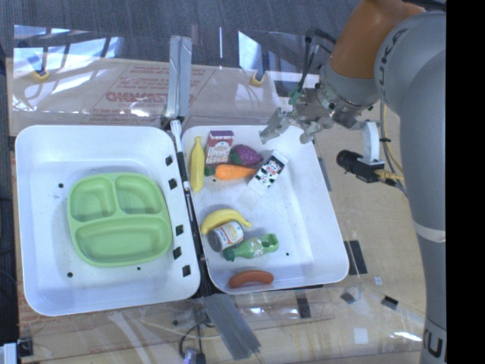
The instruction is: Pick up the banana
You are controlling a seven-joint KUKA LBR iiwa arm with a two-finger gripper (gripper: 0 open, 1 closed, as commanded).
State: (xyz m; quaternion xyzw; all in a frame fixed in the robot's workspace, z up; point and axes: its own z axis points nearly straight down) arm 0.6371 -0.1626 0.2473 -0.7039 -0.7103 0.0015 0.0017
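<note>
The banana (225, 218) is a short curved yellow fruit in the right bin (311, 226), near the bin's left wall and resting against a small can (226, 236). My gripper (290, 132) hangs above the far right corner of that bin, well away from the banana, over a spot beside a black-and-white carton (267, 172). Its two fingers (271, 130) are spread apart and open, with nothing between them.
The right bin also holds a long straight yellow piece (197, 164) by the left wall, a small box (219, 146), a purple item (245, 155), a carrot (234, 173), a green bottle (251, 247) and a sausage (251, 278). A green divided plate (118, 219) lies in the left bin (38, 165).
</note>
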